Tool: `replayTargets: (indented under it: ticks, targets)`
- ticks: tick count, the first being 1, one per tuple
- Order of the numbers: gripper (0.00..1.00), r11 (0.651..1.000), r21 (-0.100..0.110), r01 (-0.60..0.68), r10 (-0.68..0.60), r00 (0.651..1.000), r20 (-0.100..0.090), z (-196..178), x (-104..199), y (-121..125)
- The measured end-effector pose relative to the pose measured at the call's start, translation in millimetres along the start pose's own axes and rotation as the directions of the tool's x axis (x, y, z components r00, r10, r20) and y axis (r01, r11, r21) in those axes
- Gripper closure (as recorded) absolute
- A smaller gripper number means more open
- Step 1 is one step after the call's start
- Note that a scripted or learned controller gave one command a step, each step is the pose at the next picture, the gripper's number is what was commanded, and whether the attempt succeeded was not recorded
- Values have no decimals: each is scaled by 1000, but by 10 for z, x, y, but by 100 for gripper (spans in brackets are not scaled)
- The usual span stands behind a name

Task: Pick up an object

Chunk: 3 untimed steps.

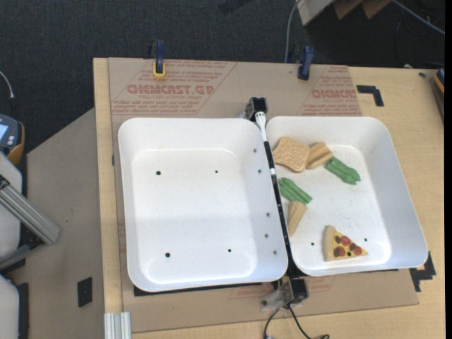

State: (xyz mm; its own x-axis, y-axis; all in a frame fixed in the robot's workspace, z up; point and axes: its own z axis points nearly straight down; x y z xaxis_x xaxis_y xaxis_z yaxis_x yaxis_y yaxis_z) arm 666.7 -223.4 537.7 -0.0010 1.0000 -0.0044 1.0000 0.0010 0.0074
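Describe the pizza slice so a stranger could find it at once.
Look in the right bin, the one that holds the toy food. Go to its near corner, apart from the cluster of bread and green pieces by the divider. The pizza slice lies there alone: a yellow wedge with red spots, unlike the plain tan bread.

This looked like a robotics lab or test workshop. A brown board printed with a maker's name served as the bench top, held by blue clamps at twelve o'clock. Two shallow white bins sat side by side on it, a cable trailed off at six o'clock, and aluminium framing stood at nine o'clock over dark carpet.
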Motion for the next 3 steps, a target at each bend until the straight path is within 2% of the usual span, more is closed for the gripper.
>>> replayTargets:
  ticks: [1, 3]
  targets:
    - [100, 1000, -3, 1, -1, 1000, 3, -97, 6, 8]
    - [100, 1000, -12, 4, -4, 1000, 9, -317, 18, 22]
